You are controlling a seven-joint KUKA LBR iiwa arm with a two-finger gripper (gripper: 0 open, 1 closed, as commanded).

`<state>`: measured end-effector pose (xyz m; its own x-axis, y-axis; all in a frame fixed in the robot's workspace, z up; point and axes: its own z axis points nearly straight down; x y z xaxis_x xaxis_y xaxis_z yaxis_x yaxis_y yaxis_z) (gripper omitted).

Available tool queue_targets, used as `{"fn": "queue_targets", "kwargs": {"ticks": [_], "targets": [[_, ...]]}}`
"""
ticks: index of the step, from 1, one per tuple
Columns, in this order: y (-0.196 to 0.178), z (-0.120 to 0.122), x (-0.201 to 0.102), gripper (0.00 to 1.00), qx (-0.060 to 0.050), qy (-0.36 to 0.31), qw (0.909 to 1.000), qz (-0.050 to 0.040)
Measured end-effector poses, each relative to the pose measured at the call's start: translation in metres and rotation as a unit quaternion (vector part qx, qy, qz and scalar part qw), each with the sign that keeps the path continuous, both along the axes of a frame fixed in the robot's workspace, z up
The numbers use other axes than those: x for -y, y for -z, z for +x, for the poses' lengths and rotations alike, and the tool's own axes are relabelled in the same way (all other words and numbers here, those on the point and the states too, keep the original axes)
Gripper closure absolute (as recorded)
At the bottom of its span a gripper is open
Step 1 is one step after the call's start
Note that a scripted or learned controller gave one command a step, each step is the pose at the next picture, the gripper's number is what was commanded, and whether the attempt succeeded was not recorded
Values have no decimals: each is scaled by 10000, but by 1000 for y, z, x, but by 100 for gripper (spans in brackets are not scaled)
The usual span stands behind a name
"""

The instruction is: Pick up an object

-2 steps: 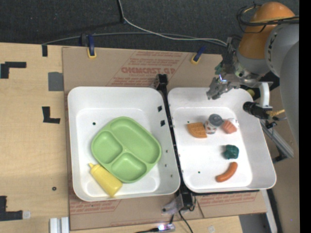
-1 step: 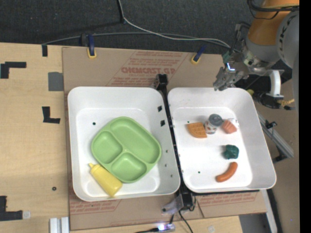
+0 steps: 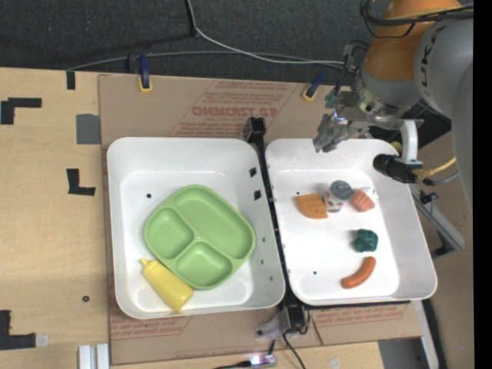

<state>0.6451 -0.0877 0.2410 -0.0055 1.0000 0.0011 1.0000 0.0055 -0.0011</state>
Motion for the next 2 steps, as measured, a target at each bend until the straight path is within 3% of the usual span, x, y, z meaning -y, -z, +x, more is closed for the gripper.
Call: {"fn": "queue_targets", "kwargs": {"ticks": [2], "targets": [[-9,-44,-103,100,-11,0,10000,1]]}}
